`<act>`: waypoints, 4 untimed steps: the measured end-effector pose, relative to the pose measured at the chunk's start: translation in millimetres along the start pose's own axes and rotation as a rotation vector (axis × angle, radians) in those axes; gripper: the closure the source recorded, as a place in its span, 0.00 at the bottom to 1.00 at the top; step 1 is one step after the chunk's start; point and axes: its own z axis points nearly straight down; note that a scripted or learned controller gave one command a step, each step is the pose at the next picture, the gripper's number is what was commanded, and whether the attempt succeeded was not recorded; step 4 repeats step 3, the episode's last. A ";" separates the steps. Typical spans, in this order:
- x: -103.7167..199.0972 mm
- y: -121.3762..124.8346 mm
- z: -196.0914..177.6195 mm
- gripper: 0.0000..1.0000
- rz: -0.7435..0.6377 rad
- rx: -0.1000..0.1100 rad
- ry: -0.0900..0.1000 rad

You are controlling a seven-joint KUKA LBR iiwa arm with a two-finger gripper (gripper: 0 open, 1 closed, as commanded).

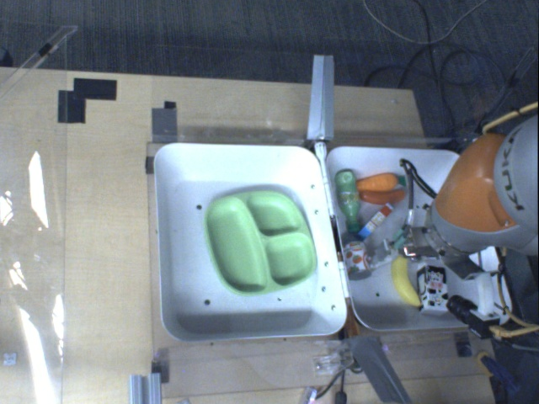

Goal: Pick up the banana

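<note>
The right bin [375, 314] serves as the reference point. At its near wall, toward the right corner, lies the banana [405, 282], yellow, curved, running roughly near to far, resting on the bin floor. Just right of the banana is a small white item with dark markings [433, 283], touching or nearly touching it. Left of the banana, near the bin's left wall, sits a small clear packet with red print [357, 257].

Over the middle of the right bin hangs the gripper [410, 241], below the arm's orange band [476, 192]. It sits just beyond the banana's far end; nothing is seen between its fingers, and whether they stand wide or narrow cannot be told.

Farther in, against the bin's left wall, a green bottle [346, 190] lies lengthwise. Beside it a red and blue tube [376, 219] lies at a slant. At the far part of the bin lies an orange carrot [378, 183], crosswise.

Left of the right bin, the left bin [181, 225] holds a green divided tray [259, 240] in its centre.
</note>
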 end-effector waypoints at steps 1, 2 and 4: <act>-4.1 -11.5 17.0 0.00 0.082 -0.004 0.000; -1.9 -8.5 6.4 1.00 0.076 -0.009 0.003; 22.6 28.9 -77.1 1.00 0.078 0.007 0.005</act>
